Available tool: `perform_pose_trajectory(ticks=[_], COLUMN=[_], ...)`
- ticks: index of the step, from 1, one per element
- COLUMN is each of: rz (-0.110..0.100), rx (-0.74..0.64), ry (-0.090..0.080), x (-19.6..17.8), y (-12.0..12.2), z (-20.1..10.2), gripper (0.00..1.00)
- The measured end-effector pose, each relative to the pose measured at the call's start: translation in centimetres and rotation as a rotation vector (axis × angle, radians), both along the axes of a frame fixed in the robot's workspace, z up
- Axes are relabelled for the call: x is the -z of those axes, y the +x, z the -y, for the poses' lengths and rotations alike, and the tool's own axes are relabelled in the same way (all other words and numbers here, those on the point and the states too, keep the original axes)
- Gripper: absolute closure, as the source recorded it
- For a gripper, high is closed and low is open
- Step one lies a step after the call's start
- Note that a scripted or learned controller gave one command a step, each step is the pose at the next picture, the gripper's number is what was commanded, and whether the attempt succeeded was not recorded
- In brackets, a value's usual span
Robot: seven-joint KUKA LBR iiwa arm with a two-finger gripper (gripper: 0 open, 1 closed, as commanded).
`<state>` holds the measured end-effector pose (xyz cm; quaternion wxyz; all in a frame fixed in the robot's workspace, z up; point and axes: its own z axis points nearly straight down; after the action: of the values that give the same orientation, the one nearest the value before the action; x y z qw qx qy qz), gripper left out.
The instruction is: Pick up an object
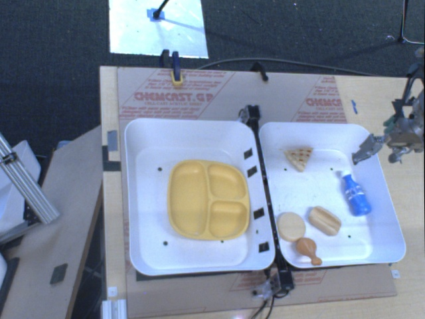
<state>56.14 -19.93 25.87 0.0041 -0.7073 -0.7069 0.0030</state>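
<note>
While the hand hangs at the right bin's far right rim, its digits appear spread with nothing between them. Candidate objects lie within that bin: a blue bottle nearest, then a bread roll, a round biscuit, a drumstick and a wedge. A descent centred across the bottle's narrow width is advised; it may roll.
</note>
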Motion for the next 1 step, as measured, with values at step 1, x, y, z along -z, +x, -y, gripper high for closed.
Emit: perform_pose_trajectory(ticks=[1], rz=[0.011], rx=[-0.004], ry=[-0.002], x=[-0.71], y=[0.22], z=[-0.10], gripper=[0.00])
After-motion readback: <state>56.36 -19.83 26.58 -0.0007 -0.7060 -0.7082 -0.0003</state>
